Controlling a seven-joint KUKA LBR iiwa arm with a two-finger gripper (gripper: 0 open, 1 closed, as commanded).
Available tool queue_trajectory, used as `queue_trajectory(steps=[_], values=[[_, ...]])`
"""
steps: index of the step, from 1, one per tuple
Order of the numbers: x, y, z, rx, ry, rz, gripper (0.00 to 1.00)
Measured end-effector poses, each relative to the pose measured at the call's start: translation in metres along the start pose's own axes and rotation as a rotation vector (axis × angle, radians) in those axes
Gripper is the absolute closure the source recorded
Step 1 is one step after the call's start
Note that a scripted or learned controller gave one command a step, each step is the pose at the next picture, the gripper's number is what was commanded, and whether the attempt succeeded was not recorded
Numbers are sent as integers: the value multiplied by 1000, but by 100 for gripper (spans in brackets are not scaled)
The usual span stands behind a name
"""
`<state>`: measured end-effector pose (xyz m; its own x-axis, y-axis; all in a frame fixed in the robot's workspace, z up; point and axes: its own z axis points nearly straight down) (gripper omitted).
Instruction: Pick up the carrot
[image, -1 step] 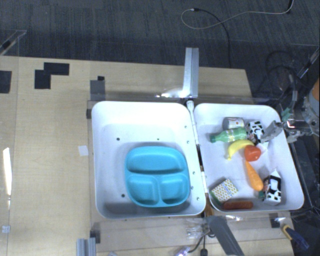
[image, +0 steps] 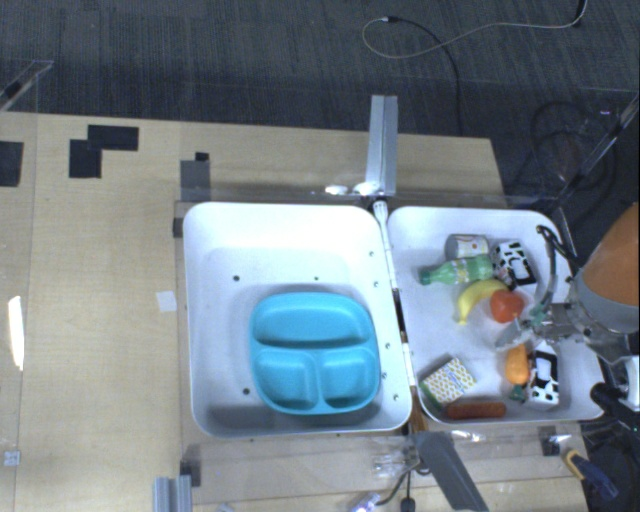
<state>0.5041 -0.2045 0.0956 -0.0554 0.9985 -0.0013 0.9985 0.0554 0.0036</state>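
Above the right bin (image: 400, 300), we are at the approach step: our gripper (image: 532, 325), finger state indeterminate, hangs just over the carrot (image: 516, 366) beside the black-and-white carton (image: 543, 378); next requires a straight descent.

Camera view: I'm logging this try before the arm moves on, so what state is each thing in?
Carrot: lying in the right bin, below the gripper, not held.
Gripper: low over the right bin, above the carrot.
Bottle: lying on its side.
Banana: lying flat, beside the tomato.
Sausage: lying along the bin's near wall.
Tray: upright in the left bin.
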Motion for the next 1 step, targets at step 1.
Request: queue_trajectory(steps=[1], values=[[12,-10,-18,2,1,60,0]])
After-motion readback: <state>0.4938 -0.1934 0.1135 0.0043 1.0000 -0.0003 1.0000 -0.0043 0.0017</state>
